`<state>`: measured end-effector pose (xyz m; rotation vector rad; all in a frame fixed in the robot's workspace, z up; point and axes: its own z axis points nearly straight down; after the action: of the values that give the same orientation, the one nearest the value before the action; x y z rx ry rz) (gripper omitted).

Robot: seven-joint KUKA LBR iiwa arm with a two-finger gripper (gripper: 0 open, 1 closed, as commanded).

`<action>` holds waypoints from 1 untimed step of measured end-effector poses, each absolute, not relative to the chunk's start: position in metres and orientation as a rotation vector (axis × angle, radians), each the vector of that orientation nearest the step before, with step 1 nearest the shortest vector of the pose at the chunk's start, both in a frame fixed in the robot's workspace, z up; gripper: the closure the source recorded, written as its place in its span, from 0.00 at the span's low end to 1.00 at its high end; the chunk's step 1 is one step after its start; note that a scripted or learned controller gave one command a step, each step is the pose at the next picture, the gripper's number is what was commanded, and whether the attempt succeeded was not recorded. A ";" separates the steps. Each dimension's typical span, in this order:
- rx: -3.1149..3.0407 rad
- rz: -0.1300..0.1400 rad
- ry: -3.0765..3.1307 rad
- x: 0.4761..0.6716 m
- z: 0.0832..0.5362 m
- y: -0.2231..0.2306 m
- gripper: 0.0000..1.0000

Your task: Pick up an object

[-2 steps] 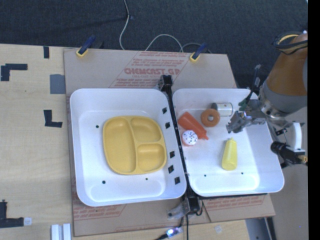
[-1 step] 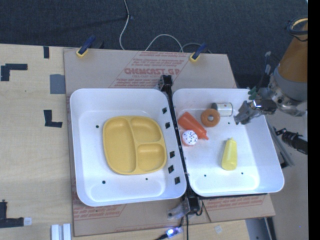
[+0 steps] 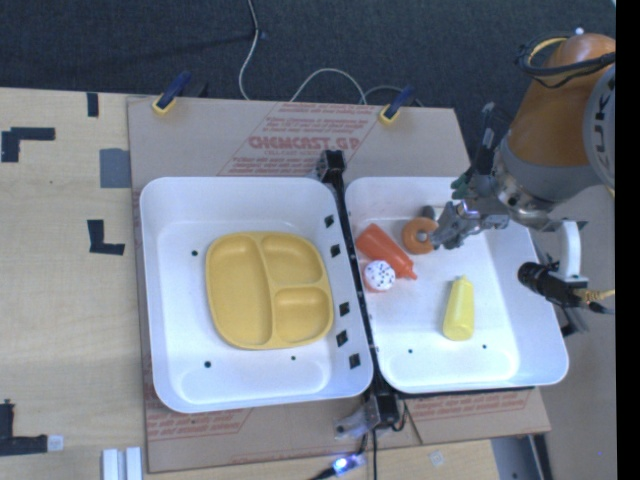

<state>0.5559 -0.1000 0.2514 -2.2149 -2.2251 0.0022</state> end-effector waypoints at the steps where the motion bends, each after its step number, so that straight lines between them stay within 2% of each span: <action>1: -2.215 0.003 -2.225 0.569 0.239 -0.058 1.00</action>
<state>0.5693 -0.0581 0.2392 -2.2147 -2.2250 0.0030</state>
